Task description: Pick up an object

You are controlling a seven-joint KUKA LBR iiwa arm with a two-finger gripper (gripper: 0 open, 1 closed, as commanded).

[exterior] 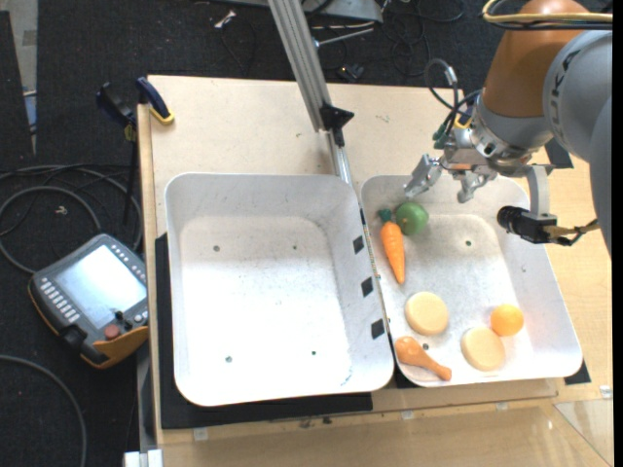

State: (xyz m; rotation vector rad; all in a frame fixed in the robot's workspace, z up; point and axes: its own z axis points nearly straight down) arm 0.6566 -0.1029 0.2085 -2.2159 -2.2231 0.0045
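A: Camera view, right bin [545, 290]: what sits nearest the gripper [448, 178]?
B: An orange carrot [393, 250] with a green top, lying near the bin's left wall, just beside a green ball [413, 218].
A: Which way does it run?
B: Long axis roughly up-down in the picture, leafy end toward the far rim, tip toward the near side.
A: And the fingers?
B: Spread apart, holding nothing, it seems, above the bin's far edge.
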